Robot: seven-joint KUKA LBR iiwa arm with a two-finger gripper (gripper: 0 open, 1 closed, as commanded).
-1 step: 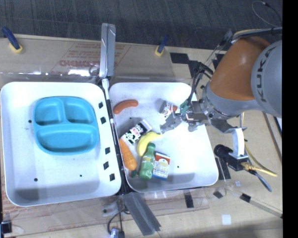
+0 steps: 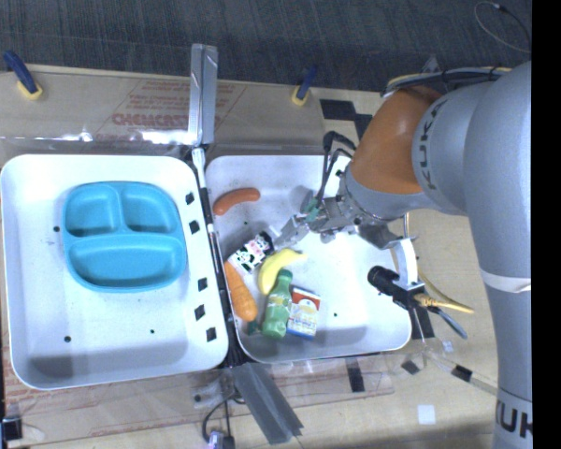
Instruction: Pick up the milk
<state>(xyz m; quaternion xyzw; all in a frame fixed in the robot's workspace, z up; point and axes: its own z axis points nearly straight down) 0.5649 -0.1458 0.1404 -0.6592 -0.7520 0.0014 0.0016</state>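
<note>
The milk (image 2: 254,252) is a small white carton with black patches, lying in the right bin (image 2: 355,340) near its left wall. A yellow banana (image 2: 275,267) leans against its right side, and an orange carrot (image 2: 240,290) lies just below it. My gripper (image 2: 299,224) hangs over the middle of the right bin, a little up and to the right of the milk, and is apart from it. Nothing shows in the gripper.
A green bottle (image 2: 278,307) and a small red-and-blue printed box (image 2: 304,313) lie below the banana. A sausage (image 2: 237,199) sits at the bin's upper left. The left bin (image 2: 37,344) holds a blue divided plate (image 2: 124,234). The arm covers the right bin's upper right.
</note>
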